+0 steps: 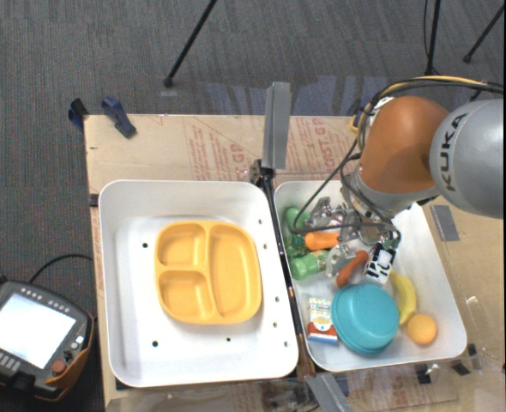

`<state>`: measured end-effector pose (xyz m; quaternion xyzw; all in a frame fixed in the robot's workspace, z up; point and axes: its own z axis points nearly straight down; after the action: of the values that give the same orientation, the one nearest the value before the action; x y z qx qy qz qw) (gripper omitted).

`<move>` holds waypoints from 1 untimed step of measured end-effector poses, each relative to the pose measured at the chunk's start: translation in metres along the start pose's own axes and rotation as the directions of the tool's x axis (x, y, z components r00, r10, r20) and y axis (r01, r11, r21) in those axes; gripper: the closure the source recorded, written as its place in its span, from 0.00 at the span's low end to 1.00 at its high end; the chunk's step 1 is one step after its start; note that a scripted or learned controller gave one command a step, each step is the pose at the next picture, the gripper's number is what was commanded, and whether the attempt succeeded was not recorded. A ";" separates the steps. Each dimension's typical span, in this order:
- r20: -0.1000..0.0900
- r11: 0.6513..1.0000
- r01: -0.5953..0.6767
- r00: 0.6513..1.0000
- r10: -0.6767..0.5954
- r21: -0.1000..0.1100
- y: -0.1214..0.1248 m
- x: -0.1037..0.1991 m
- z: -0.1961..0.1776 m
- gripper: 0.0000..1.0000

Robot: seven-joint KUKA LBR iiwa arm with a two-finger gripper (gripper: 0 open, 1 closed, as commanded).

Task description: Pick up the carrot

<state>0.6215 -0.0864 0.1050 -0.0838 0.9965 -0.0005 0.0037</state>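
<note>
In the right white bin [442, 269], a short orange carrot [321, 240] lies under the jaws [339, 230]; grip unclear.

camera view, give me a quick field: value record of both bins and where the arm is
left bin: yellow divided plate
right bin: carrot, green bottle, blue bowl, banana, orange fruit, small carton
arm: over the right bin's back half
gripper: low among the items, beside the carrot
carrot held: cannot tell
</note>
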 end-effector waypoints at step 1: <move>-0.012 0.995 -0.102 0.995 0.102 -0.003 0.000 0.005 0.014 0.00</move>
<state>0.6163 -0.0874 0.0911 -0.0330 0.9995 0.0008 -0.0025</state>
